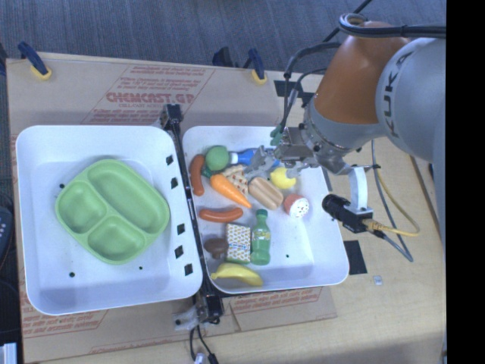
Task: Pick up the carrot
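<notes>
- Reaching in from the right, the grey arm [394, 89] hangs its gripper [267, 160] over the far half of the right bin [322, 260], above the crowded toys.
- I cannot tell from here whether the gripper is spread or pressed together.
- The carrot [229, 190] lies near the middle of the right bin, tip pointing toward the near right corner, just beside the hot dog bun [265, 192].
- A green ball [217, 158] sits toward the far left corner, with a red sausage [197, 174] along the left wall.
- Another sausage [220, 214] lies nearer me, then a patterned box [238, 243] touching a green bottle [261, 238].
- A banana [236, 275] rests against the near edge.
- A lemon [283, 178] and a red-and-white spotted piece [296, 206] sit toward the right wall.
- The left bin [38, 279] holds a green divided plate [112, 209].
</notes>
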Controlling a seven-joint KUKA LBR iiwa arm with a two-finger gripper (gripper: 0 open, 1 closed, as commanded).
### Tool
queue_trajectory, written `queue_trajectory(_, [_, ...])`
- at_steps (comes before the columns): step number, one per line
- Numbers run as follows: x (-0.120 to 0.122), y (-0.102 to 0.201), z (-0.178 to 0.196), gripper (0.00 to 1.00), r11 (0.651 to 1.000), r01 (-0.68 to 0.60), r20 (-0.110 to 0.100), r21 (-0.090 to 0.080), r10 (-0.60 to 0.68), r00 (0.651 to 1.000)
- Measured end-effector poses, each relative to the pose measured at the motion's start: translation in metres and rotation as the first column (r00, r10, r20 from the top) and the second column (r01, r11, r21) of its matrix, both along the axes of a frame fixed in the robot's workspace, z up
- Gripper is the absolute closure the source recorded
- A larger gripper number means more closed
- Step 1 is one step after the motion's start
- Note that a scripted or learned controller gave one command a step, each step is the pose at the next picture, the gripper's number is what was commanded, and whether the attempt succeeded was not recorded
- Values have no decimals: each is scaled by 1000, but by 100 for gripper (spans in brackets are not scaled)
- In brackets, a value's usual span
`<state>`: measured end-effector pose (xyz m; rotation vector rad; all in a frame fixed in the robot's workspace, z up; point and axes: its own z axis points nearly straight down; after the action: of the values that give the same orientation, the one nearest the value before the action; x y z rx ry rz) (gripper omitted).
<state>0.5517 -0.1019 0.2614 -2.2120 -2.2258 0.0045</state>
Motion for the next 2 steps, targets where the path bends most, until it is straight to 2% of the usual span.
queue_trajectory(1, [2, 5, -119, 0, 977, -215, -1, 1, 215, 977])
queue_trajectory(2, [30, -9, -170, 0, 999, -47, 2, -1, 47, 999])
